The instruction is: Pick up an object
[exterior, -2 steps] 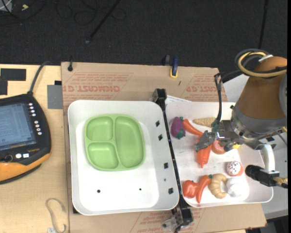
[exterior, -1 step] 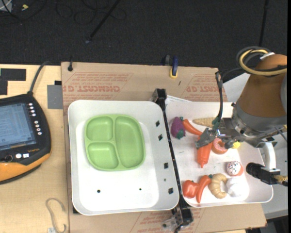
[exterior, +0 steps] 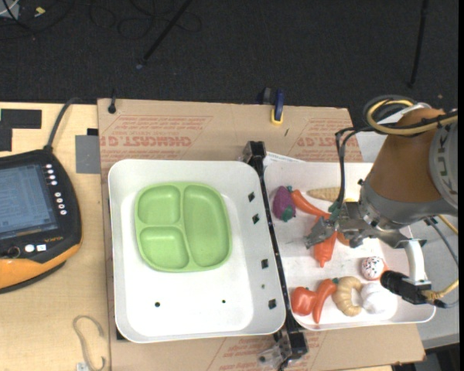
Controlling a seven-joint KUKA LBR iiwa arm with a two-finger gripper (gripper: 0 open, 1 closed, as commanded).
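Gripper [exterior: 330,233] of the grey arm [exterior: 406,172] with the orange band sits low inside the right-hand shallow white bin [exterior: 294,273], its dark fingers [exterior: 319,234] spread around the top of a small orange carrot-shaped toy [exterior: 325,250] — whether they pinch the toy or merely stand over it I cannot tell. The carrot's tapered body hangs just below the fingers, pointing down toward the bin's near edge.

Just up and to the left of the gripper lies a purple toy with a green top [exterior: 282,202], touching a longer orange-red carrot-like piece [exterior: 303,204] that runs toward the fingers. Above the gripper, close to the arm's body, a pale cream cone [exterior: 322,195] lies on its side.

Below the gripper, along the near edge of the same bin, sit a red pepper-shaped toy [exterior: 310,297], a tan croissant-shaped toy [exterior: 346,294] and a white rounded piece [exterior: 377,301]; a small white ball with red marks [exterior: 372,267] lies to the lower right, under the arm.

Well to the left of the gripper, the left-hand shallow white bin [exterior: 131,300] holds a light green plastic plate with three compartments [exterior: 183,227].
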